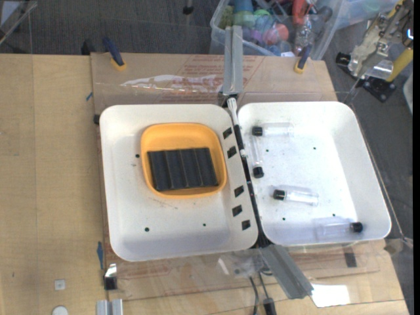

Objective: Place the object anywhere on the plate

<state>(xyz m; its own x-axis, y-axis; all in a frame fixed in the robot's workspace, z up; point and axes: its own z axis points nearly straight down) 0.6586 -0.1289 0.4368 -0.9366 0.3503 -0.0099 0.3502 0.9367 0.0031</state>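
Near edge: bench (39, 176), wooden, carries two white bins. Right bin (341, 120) holds four clear vials with black caps: near-right vial (338, 228), middle vial (295, 194), far vial (272, 130), one (255, 163) by divider. Left bin (125, 228) holds orange plate (184, 133) bearing dark ribbed block (182, 168). Hand state: cannot tell.

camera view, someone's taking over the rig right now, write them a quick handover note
End effector: not in frame, so its state is unknown.
Left bin: orange plate with a dark ribbed block lying on it.
Right bin: four clear vials with black caps, at the top, by the divider, in the middle and near the front right corner.
Done: no vial is on the plate.
Left: pick a vial and set it anywhere on the plate.
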